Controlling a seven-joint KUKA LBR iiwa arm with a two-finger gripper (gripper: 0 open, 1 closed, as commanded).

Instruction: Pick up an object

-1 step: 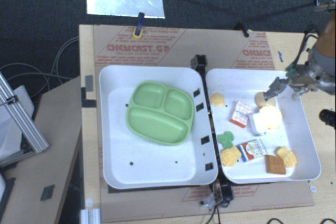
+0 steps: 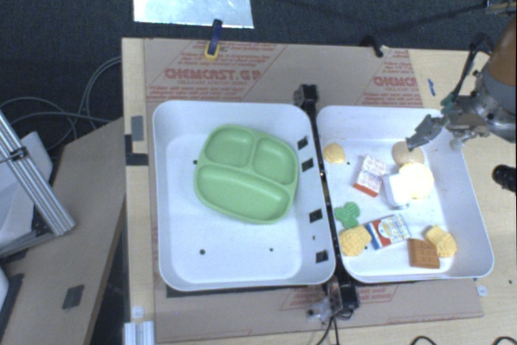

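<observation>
The round tan bun (image 2: 402, 152) is lying near the far right corner of the right bin (image 2: 477, 214), just beside a pale yellow lump (image 2: 418, 180). It is looking light and rigid, probably smooth plastic; taking hold across its widest part is advisable. The pincer (image 2: 420, 133) is hovering just beyond the bun, angling down from the counter's right edge. Whether it is spread or pressed together cannot be told.
</observation>
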